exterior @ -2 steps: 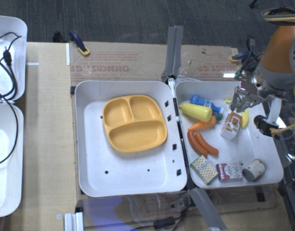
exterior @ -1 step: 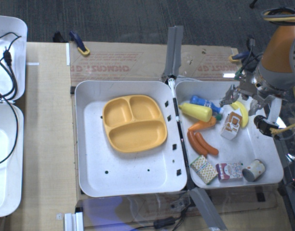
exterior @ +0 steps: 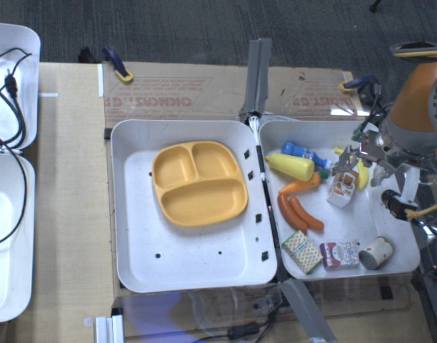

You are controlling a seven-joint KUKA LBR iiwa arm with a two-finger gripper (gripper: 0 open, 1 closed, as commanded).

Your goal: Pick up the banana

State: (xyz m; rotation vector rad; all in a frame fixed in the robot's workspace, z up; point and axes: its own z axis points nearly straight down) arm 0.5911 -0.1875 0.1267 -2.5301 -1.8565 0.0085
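In the right bin (exterior: 411, 252), against its far right side, the banana (exterior: 360, 178) lay mostly hidden, a sliver of yellow showing just beside a small white carton (exterior: 341, 189) and right under the gripper (exterior: 350, 159); whether the gripper was spread or pressed together could not be told. It looked like a light, stiff plastic toy, smooth and likely slippery, best pinched across its narrow middle. Counted there: one banana, one yellow bottle (exterior: 290, 166), one blue item (exterior: 305, 152), one carrot (exterior: 299, 186), two sausages (exterior: 300, 214), three small cartons, one paper cup (exterior: 376, 252). The left bin (exterior: 133, 249) held one orange divided plate (exterior: 199, 182).
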